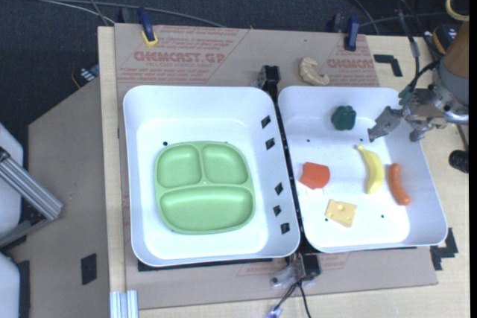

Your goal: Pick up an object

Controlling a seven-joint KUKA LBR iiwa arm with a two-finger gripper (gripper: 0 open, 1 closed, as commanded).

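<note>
The right bin holds a dark green toy, a yellow banana, an orange-red sausage-shaped piece, a red-orange pepper-like piece and a yellow cheese wedge. My gripper reaches in from the right over the bin's upper right part. Its fingers are spread open with nothing between them. It sits just right of the green toy and above the banana's top end.
The left bin holds a light green divided plate. A beige toy lies on the board behind the bins. Blue clamps grip the board's far edge. Black clips run along the divide between the bins.
</note>
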